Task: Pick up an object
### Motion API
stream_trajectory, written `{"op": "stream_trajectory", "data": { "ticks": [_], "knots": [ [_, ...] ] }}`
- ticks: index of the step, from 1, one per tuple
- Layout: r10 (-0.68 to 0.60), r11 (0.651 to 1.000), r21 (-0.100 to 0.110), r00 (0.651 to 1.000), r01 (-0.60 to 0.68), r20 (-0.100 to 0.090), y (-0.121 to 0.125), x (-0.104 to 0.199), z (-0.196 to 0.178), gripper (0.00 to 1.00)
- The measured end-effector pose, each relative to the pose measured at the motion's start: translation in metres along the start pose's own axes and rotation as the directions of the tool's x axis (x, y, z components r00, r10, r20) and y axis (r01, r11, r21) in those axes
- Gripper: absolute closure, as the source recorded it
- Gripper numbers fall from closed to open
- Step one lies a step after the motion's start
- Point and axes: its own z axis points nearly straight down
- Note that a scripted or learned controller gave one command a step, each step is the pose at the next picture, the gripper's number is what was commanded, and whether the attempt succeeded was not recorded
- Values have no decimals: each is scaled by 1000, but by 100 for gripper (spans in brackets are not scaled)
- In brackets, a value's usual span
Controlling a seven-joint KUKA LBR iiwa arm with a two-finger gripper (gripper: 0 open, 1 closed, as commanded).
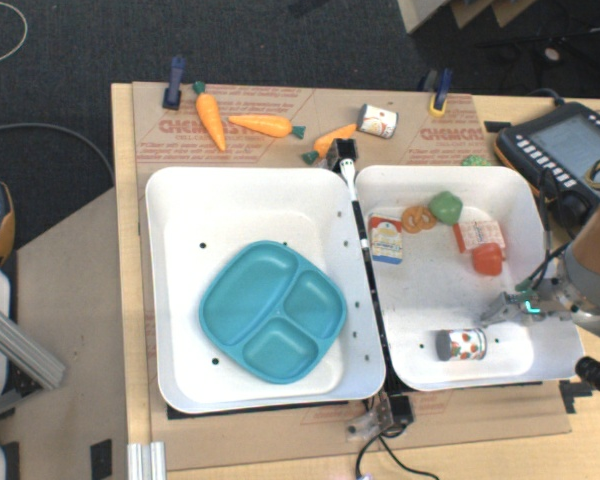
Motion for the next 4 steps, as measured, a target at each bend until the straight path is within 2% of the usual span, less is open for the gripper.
{"op": "stream_trajectory", "data": {
  "ticks": [1,2,3,4],
  "knots": [
    [-10,1000,1,1000,10,-11,82,8,1,0],
    [-6,1000,-4,1000,6,0,80,3,-11,100],
    [4,1000,4,1000,-4,1,25,-1,1,100],
    [0,1000,0,1000,0,0,28,0,0,0]
  ]
}}
